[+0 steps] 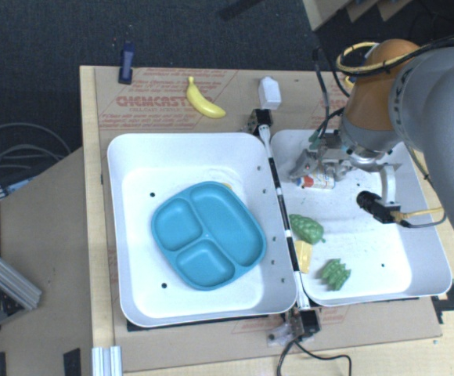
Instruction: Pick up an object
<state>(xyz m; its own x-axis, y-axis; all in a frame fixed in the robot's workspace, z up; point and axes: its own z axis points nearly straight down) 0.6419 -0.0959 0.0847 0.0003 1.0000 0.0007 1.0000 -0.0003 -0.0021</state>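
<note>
Bright, even overhead light, a little cool in tone. White bins [125, 178] close to washed out, with the rims of the right one blending into its floor. Soft, short shadows only: a faint one under the blue tray [207, 233], a darker patch below the arm [415, 92] on the right bin. Mild sheen on the arm's orange band. Dark carpet [39, 30] around the bench [164, 100] grainy and low in detail. Overall sharpness modest, with small items such as the green pieces [307, 228] soft-edged. Slight smearing at the arm's near, large grey surface.
</note>
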